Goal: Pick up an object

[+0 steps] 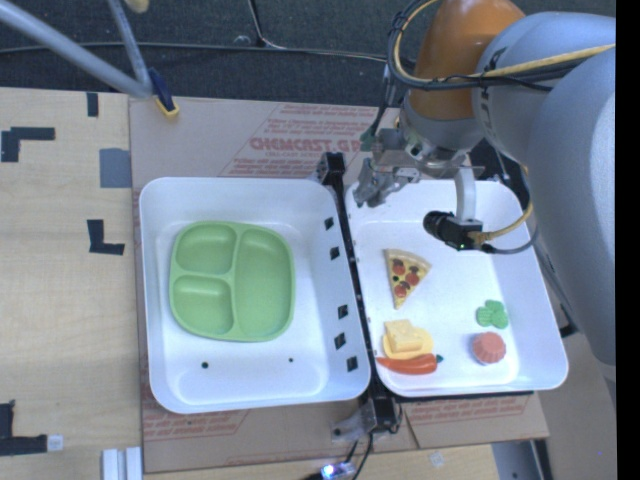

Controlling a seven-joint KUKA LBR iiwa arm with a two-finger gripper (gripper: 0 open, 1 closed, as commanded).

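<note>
The grey two-finger gripper (378,190), its claw state impossible to tell, should drop squarely over the triangular toy pizza slice (405,273) nearby before closing.

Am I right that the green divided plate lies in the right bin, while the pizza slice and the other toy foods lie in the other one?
Not quite: the camera view shows the plate in the left bin. The pizza slice and the other toy foods do lie in the other bin, the right one.

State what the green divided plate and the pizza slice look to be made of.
Green divided plate: likely moulded plastic, smooth with a soft sheen, one even colour. Pizza slice: probably a plastic or rubber toy, matte with flat painted-looking toppings; which one is unclear.
</note>
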